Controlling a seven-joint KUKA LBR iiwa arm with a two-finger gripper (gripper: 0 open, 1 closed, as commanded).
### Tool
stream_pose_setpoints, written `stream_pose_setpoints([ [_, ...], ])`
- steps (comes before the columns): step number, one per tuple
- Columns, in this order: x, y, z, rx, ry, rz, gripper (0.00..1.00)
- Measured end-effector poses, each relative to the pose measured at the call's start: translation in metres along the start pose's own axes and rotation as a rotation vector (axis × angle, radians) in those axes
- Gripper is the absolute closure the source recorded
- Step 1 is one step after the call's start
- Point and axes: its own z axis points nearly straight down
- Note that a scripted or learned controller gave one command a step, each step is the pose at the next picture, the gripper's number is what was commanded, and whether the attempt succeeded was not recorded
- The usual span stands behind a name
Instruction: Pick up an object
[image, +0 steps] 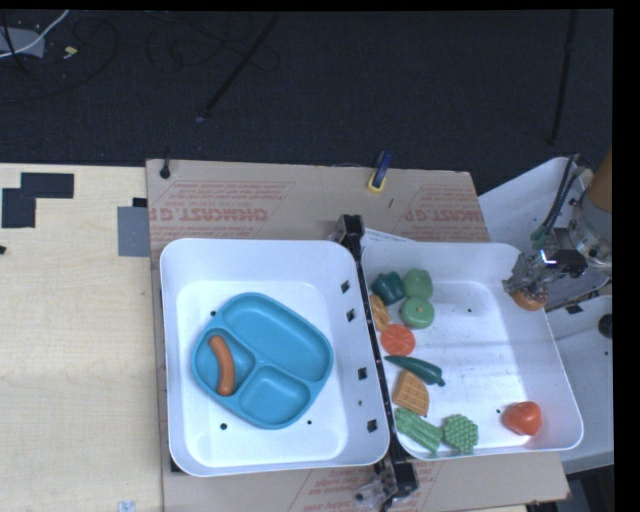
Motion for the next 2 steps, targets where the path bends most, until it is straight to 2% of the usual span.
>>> stream_pose_setpoints([
  [1,0.05,0.004,0.011,0.006,0.003,-0.002,1.0],
  [2,0.107,0.023,0.002,0.003,0.003,-0.004,1.0],
])
